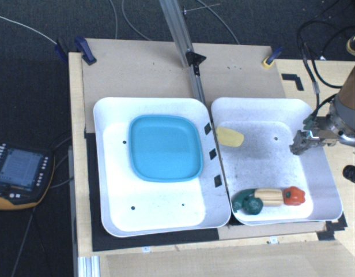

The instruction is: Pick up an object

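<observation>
Hovering over the right bin's [316, 111] right wall, fingers [297, 148] state unclear, well apart from the red, tan and green objects [269, 198] near.

Two shallow white plastic bins sit side by side on the pale wooden tabletop [143, 68]. The left bin [111, 172] holds a square light-blue plastic plate [166, 148] with rounded corners. In the right bin [264, 114], a flat pale-yellow piece [230, 137] lies near the shared divider, at that bin's upper left. Along the right bin's near wall, a dark-green rounded toy [247, 202], a tan wooden cylinder [268, 197] and a red pepper-like toy [293, 195] lie in a touching row. The grey metal pincer [300, 145] hangs over the right bin's right side, well apart from the row.
</observation>
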Robot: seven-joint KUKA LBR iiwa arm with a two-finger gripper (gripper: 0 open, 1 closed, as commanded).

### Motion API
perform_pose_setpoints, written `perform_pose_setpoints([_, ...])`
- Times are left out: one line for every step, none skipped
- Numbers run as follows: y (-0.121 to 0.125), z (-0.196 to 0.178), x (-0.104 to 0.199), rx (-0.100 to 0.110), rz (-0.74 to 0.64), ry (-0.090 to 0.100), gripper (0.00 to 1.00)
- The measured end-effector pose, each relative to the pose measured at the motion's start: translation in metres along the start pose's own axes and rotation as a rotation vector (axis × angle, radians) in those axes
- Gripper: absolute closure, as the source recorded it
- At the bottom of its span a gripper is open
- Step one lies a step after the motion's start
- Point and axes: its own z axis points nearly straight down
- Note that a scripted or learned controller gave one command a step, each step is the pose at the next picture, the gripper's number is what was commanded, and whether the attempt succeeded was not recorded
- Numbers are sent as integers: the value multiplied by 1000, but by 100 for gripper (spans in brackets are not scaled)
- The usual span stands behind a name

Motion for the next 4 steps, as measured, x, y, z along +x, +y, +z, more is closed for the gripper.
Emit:
perform_pose_setpoints([1,-23,0,2,1,0,100])
perform_pose_setpoints([17,-21,42,4,-2,2,100])
perform_pose_setpoints([32,-12,92,5,-4,2,100])
perform_pose_setpoints([41,-24,148,3,-4,2,100])
